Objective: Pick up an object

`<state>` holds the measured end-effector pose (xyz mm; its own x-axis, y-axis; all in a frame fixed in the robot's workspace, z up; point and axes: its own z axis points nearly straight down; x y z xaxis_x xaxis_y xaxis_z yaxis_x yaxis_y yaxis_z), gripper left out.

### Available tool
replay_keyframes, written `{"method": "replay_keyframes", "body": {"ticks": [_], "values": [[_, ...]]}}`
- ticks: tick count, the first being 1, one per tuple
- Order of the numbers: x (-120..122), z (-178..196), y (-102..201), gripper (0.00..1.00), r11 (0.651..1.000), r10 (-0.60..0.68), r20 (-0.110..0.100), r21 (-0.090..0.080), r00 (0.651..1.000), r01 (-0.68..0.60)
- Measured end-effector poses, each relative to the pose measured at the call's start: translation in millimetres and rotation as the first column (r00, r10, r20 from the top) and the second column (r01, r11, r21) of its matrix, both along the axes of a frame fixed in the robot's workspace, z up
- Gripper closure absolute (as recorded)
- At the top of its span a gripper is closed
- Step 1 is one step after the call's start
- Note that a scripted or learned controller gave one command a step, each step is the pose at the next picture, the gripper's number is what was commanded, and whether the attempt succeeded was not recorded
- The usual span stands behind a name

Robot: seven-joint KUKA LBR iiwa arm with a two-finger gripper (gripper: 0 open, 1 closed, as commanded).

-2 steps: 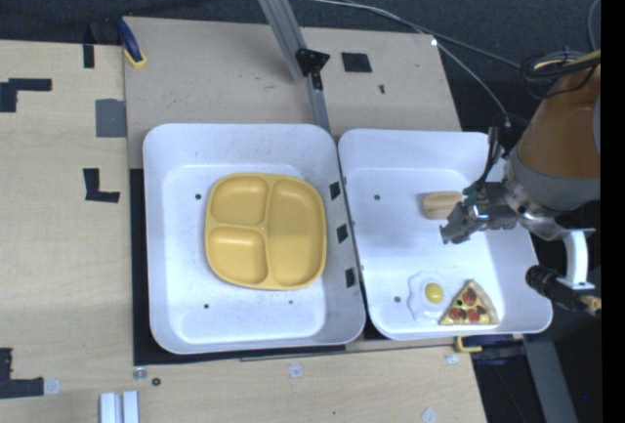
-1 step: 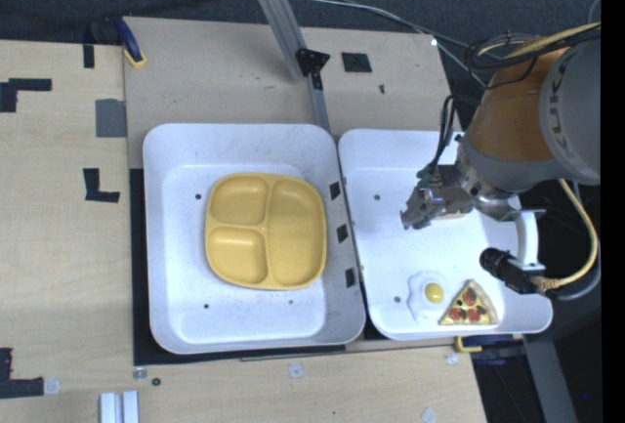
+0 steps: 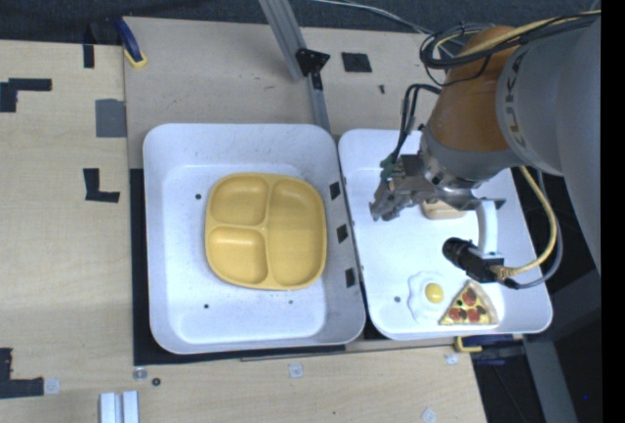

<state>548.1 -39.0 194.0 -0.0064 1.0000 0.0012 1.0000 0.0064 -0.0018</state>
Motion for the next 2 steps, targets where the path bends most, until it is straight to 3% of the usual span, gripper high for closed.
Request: {"method": "replay_keyframes", "body": {"ticks": [2], "values": [[55, 14, 101, 1.0, 1.0, 0.0, 0.002, 0.0, 1.0, 0.0]]}}
